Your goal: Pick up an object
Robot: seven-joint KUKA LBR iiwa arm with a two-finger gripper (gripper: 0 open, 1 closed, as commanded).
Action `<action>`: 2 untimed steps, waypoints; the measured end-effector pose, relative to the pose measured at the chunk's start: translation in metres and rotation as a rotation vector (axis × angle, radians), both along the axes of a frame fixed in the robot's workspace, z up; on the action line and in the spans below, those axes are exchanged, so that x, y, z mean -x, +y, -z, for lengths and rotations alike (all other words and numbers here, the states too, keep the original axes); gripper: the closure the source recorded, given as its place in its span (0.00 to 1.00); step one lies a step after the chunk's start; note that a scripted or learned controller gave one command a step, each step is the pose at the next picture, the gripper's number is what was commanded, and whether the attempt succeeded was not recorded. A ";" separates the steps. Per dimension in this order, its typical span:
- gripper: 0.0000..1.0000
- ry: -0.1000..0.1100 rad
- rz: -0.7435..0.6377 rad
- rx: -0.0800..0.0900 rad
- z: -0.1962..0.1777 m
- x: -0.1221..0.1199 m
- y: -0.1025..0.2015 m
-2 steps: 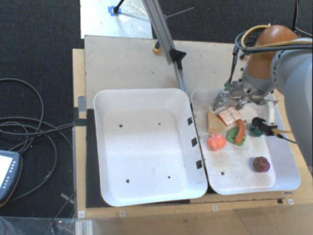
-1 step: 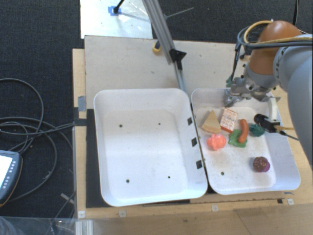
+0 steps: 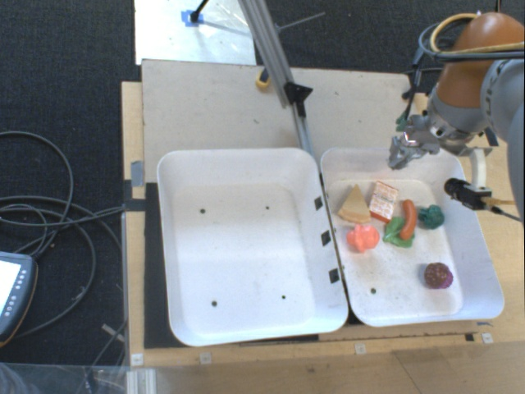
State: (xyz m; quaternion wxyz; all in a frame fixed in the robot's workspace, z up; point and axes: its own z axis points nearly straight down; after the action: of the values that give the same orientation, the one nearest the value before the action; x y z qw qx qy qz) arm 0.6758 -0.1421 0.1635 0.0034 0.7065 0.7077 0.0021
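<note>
My gripper point(image 3: 401, 156) hangs over the far edge of the right bin point(image 3: 476, 302), above and behind the pile of toy food. Nothing shows between its fingers. In that bin lie a tan wedge point(image 3: 354, 207), a small red-and-white carton point(image 3: 382, 201), an orange-red sausage point(image 3: 408, 219), a green leafy piece point(image 3: 397, 231), a dark green broccoli point(image 3: 431, 216), a pink-orange lump point(image 3: 362, 237) and a dark purple ball point(image 3: 438, 276). The carton sits closest to the gripper, a little toward the front.
The left bin point(image 3: 238, 245) lies beside the right one, joined by black clips point(image 3: 325, 236). A slanted metal pole point(image 3: 275, 48) crosses the bench behind the bins. Cables and a pendant point(image 3: 12, 290) lie on the floor at left.
</note>
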 end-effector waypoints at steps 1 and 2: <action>1.00 -0.002 -0.003 0.000 -0.065 0.000 0.004; 1.00 0.002 -0.004 -0.001 -0.083 -0.001 0.004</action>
State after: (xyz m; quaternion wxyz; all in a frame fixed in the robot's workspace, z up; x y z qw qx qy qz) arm 0.6770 -0.1384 0.2469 0.0024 0.7052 0.7090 0.0016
